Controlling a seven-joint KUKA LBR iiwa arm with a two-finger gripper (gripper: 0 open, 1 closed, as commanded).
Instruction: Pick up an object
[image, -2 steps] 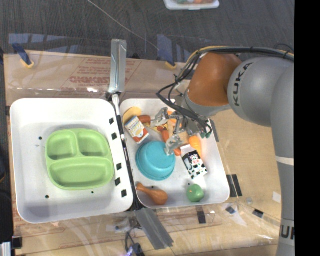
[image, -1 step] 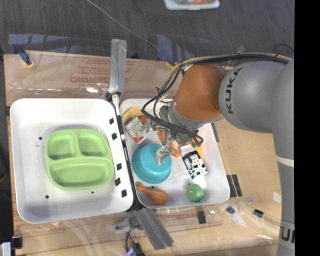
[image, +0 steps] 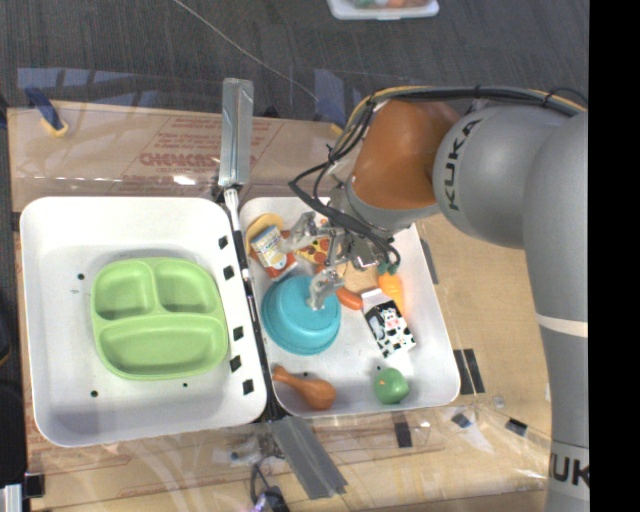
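The right bin (image: 437, 352) holds several toys. A blue bowl (image: 293, 322) lies left of its centre. My gripper (image: 325, 285) hangs over the bowl's upper right rim, with the arm's orange band above it. A yellow and orange carton (image: 267, 245) and a pizza slice (image: 310, 250) lie near the bin's far edge. An orange carrot (image: 391, 284) and a small orange piece (image: 350, 298) lie right of the gripper. A black-and-white cow-patterned block (image: 390, 330), a green pepper (image: 391, 384) and a brown drumstick (image: 305, 388) lie nearer the front.
The left bin (image: 50, 300) holds a green divided plate (image: 158, 318). A grey divider bar (image: 235, 130) runs back from between the bins. The grey arm covers the right bin's far right corner.
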